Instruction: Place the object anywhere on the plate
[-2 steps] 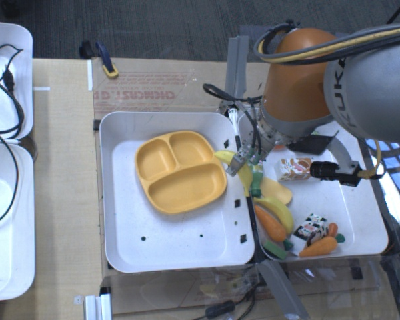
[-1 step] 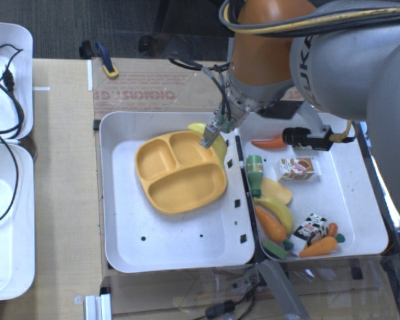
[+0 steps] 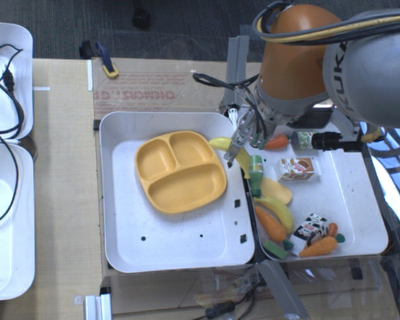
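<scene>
Overhead, we see the gripper (image 3: 238,145) poised at the seam between the two bins; its fingers appear drawn close together with nothing between them. Directly beneath lie a yellow banana (image 3: 221,143) and a green block (image 3: 256,166), crowding the divider beside the plate (image 3: 181,171). We note the plate is smooth yellow plastic, rounded, with three compartments, resting in the left bin (image 3: 120,245). The right bin (image 3: 360,199) holds a small printed carton (image 3: 298,169), a second banana (image 3: 277,209), two orange carrots (image 3: 318,247), and a black-and-white cow toy (image 3: 312,227). A cardboard sheet (image 3: 153,85) lies behind the bins.
</scene>
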You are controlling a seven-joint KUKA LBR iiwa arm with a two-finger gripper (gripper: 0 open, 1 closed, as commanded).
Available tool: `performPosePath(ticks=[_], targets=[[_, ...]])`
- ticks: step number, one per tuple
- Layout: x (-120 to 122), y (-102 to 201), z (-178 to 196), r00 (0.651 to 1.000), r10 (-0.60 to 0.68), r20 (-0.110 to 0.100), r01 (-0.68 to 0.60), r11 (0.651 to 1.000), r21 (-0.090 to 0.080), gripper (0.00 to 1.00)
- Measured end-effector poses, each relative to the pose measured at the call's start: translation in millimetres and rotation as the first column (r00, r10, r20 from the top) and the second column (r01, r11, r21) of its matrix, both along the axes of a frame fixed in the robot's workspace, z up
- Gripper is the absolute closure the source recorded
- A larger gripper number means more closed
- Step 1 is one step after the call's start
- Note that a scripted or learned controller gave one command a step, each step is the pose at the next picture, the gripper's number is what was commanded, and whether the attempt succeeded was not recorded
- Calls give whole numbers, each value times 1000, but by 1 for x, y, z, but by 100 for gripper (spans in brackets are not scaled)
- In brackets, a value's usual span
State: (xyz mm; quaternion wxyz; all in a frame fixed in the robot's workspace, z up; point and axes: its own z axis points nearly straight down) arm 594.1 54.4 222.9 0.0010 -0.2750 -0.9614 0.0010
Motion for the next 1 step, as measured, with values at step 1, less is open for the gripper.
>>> performPosePath(ticks=[1], targets=[[-24, -37, 24, 996, 85, 0, -85, 996, 1, 100]])
